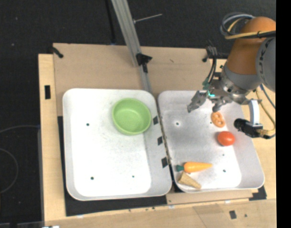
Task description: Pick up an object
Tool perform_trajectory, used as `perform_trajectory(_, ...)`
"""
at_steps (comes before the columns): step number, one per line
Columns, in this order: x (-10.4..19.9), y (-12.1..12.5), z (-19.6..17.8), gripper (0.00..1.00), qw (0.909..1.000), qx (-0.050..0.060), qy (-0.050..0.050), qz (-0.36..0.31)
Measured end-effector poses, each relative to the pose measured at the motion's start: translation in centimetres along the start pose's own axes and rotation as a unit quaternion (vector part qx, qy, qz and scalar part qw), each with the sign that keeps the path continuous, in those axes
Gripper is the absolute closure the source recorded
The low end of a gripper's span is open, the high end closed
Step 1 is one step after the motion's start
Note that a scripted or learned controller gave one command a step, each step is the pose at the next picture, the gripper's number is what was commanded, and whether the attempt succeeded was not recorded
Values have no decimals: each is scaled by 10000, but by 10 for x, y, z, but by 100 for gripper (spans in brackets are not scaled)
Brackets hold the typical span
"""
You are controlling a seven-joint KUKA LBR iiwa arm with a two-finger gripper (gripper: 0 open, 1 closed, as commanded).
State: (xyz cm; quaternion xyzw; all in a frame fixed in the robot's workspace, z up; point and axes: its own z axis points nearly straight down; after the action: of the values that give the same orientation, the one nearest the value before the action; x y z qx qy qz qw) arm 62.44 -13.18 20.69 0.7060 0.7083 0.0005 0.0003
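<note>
My gripper (206,105) hangs over the back part of the right bin (183,127), its two fingers spread open with nothing between them. Just right of the nearer finger lies a small orange lumpy object (218,119). Below that sits a red tomato (226,138). Near the bin's front edge lie an orange carrot (197,166) and a tan wedge (189,180). A green bowl (131,116) stands upright in the back of the left bin (88,165).
A slanted metal rod (129,32) runs from the top of the view down to the gap between the bins. A black fitting (248,126) with cables hangs off the arm at the right bin's right rim.
</note>
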Motion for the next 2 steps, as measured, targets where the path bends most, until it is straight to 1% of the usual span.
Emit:
perform_trajectory(1, -9, -6, 47, 0, 10000, 23, -13, 21)
perform_trajectory(2, -10, -7, 99, 0, 10000, 25, -11, 24)
